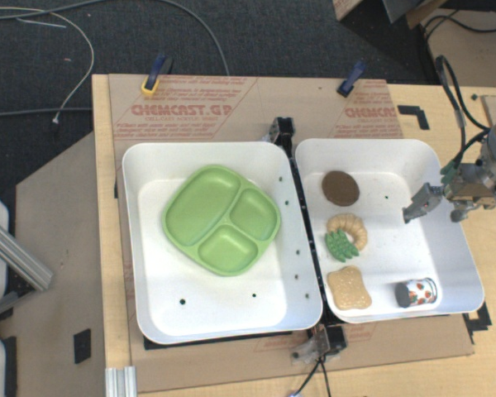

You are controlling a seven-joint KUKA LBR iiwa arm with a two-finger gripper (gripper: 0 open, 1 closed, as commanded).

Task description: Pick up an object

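Note:
The right bin holds a brown round disc, a beige ring with a green spiky piece lying against it, a tan bread-shaped slice and a small can on its side. My gripper hangs over the bin's right side, well to the right of the disc and the ring. Its two grey fingers stand open and apart with nothing between them. The can lies below the gripper, near the bin's front edge.
A green divided plate lies in the left bin. Both bins rest on a cardboard sheet held by blue clamps at the back. Cables run along the bench at the right.

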